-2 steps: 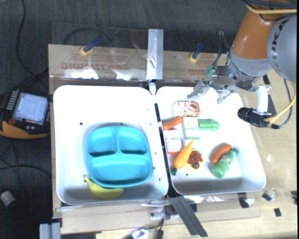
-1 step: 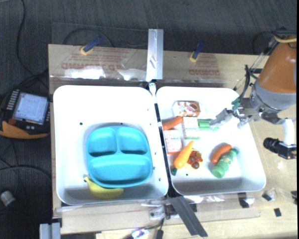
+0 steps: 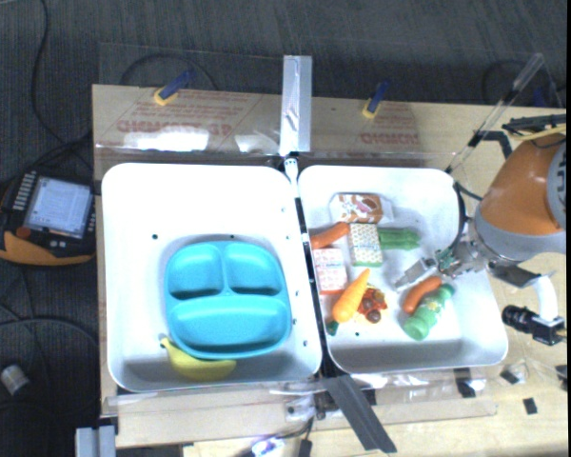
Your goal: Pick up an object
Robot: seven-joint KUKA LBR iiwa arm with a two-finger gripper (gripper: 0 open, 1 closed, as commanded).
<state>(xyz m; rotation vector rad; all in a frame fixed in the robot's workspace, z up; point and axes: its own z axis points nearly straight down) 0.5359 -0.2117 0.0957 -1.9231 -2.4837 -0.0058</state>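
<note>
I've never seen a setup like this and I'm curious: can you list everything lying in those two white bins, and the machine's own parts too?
White bins: two, side by side on the bench.
Divided plate: one, light blue, left bin.
Banana: one, yellow, left bin, at the plate's near edge.
Carrots: about three, orange, right bin.
Green bottle: one, right bin, near side.
Small packets: about three, pale and printed, right bin's middle.
Arm: one, grey with an orange band, at the right.
Gripper: one, low over the right bin beside a carrot.
</note>
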